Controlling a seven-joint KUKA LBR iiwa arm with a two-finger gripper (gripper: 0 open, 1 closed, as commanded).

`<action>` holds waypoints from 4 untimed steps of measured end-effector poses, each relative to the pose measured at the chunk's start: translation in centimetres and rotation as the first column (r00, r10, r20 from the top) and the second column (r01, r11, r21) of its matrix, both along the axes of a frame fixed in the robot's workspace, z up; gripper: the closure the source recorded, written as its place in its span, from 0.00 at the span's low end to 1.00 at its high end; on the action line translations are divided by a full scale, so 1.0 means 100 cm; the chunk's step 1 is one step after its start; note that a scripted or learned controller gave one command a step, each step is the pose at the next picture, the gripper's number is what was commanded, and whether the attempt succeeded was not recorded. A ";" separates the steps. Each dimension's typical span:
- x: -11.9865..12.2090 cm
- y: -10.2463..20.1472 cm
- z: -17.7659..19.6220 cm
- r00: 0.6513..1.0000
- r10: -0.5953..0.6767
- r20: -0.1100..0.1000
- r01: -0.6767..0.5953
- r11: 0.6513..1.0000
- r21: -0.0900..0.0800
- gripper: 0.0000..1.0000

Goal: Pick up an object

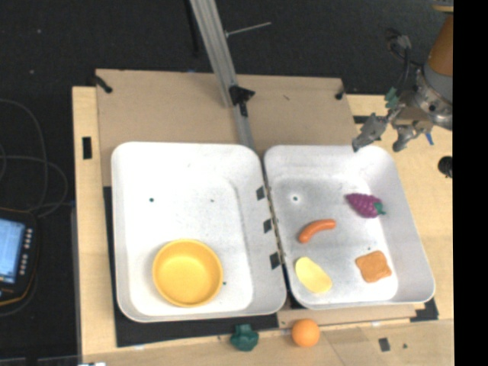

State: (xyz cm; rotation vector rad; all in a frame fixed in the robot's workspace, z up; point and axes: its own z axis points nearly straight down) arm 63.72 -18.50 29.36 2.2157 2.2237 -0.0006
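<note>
From my station I use the left white bin (137, 174) as my marker. A slanted metal pole (217, 48) rises behind its far right corner. A handheld pendant screen (11, 254) lies off its left side, with black cables (30, 166) looped above it. The wooden desk (168, 101) carries the bin, brown board showing behind it.

Dark floor (91, 21) surrounds a pale wooden bench (168, 109) (cables trailing left); even light.

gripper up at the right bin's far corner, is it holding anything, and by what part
Nothing is held. The gripper hangs open above the far right corner of the right bin, with no object between its fingers.
</note>
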 end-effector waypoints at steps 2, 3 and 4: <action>-0.002 0.001 -0.063 1.000 -0.003 -0.006 0.003 1.000 0.001 0.00; -0.001 0.000 -0.105 1.000 -0.004 -0.004 0.004 1.000 0.000 0.00; -0.003 0.003 -0.168 1.000 -0.005 -0.006 0.005 1.000 0.001 0.00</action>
